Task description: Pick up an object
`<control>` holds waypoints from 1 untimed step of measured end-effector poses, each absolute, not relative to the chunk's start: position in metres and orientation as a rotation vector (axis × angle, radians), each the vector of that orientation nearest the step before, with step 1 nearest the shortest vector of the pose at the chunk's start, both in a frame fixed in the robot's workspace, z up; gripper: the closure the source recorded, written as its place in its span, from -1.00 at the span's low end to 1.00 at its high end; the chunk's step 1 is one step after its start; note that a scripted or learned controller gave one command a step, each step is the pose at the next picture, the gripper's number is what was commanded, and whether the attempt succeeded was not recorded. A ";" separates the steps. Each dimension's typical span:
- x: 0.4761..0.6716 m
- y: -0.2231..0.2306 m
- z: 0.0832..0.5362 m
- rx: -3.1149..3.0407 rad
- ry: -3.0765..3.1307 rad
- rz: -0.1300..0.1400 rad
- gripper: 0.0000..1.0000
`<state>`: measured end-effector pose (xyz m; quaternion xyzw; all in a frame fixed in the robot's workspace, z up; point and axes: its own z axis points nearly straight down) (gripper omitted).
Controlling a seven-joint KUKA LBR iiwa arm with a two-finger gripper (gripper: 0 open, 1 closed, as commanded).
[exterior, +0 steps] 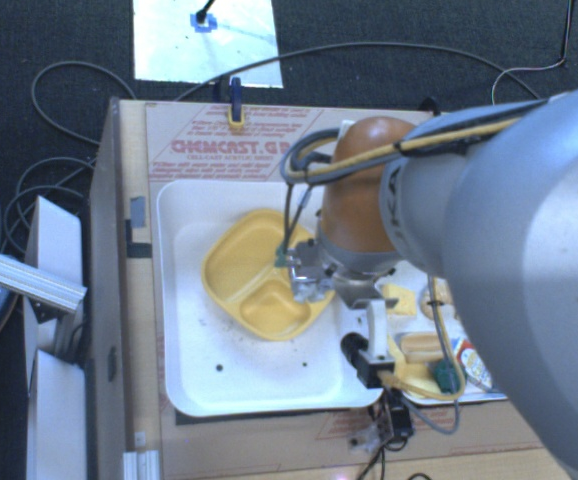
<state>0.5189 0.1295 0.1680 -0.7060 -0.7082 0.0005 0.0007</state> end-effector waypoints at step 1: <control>0.538 0.078 0.228 -2.220 -2.225 -0.002 1.00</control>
